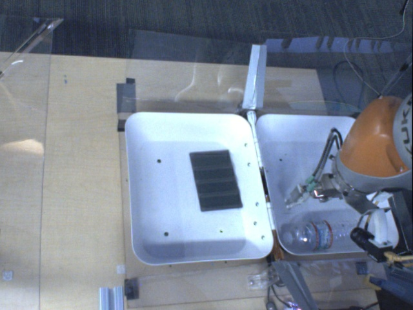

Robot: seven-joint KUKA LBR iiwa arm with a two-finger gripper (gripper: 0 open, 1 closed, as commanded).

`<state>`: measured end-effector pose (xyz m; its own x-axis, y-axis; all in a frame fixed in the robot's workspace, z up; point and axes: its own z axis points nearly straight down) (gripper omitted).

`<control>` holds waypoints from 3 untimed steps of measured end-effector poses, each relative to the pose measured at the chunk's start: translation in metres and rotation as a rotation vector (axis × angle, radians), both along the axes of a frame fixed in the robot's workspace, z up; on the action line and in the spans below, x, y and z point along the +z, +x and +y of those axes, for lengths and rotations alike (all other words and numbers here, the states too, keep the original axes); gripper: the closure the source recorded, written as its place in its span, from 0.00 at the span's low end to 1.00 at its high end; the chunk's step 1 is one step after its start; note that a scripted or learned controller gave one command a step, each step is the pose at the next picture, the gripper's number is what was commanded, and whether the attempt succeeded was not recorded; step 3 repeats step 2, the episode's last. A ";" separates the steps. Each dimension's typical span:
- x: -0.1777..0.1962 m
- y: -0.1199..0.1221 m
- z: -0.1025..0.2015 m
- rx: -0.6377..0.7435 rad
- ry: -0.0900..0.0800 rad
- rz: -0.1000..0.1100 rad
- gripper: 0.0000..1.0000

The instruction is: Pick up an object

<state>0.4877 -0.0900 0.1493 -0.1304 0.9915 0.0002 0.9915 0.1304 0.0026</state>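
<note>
- A wooden surface (64,173) carries two shallow white bins side by side.
- The left bin (148,237) holds a dark ridged rectangular pad (215,180), lying flat near its middle.
- The right bin (284,141) holds the arm (374,150), grey with an orange band, reaching in from the right.
- A clear plastic bottle (312,234) lies on its side at the right bin's near edge.
- The fingers (298,196) hang just above the bottle's far side, apart from it; whether they are spread or closed cannot be told.
</note>
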 end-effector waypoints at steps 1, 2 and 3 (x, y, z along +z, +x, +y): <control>0.068 0.001 -0.096 -0.108 -0.002 -0.004 0.00; -0.059 0.004 0.003 -0.212 0.001 -0.013 0.00; -0.059 0.004 0.003 -0.212 0.001 -0.013 0.00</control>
